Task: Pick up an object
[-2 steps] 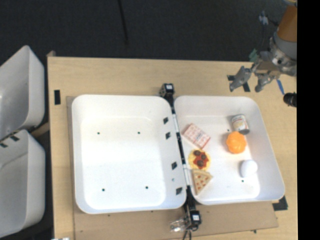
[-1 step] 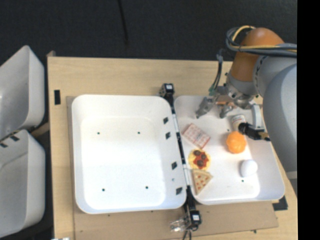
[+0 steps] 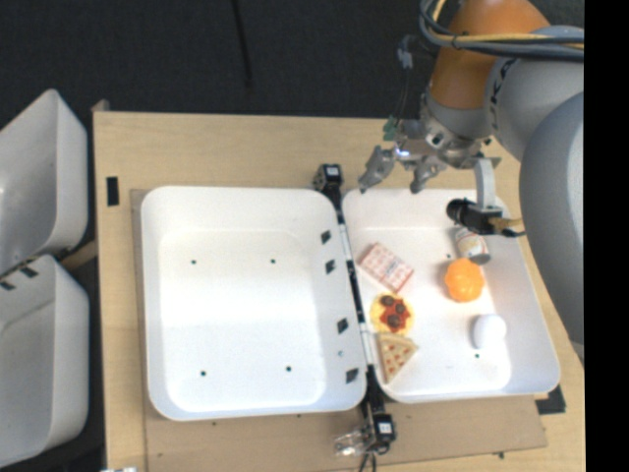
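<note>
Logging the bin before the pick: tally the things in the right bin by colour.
Orange: 1, ball
White: 1, egg shape
Pink: 1, checked block
Yellow with dark red: 1, round piece
Tan: 1, wedge
Grey: 1, small cylinder
Total: 6

My grey arm [image 3: 545, 87], banded in orange above the wrist, ends in a dull silver-grey claw [image 3: 400, 173]. Below it the right bin [image 3: 521, 362] is plain white, matching its left twin [image 3: 236, 303], whose floor is marked by a few small dark dots. In the right bin lie a bright orange ball [image 3: 464, 281], an all-white egg-shaped piece [image 3: 486, 330], a pale pink slab [image 3: 385, 266] crossed by a fine grid of lighter lines, a yellow disc [image 3: 393, 313] topped with dark red and black blobs, and a tan wedge [image 3: 396, 355] flecked with red. Black clips [image 3: 343, 324] dot the seam between the bins. The bench [image 3: 118, 155] is pale tan wood; the backdrop [image 3: 197, 28] beyond is near-black.
</note>
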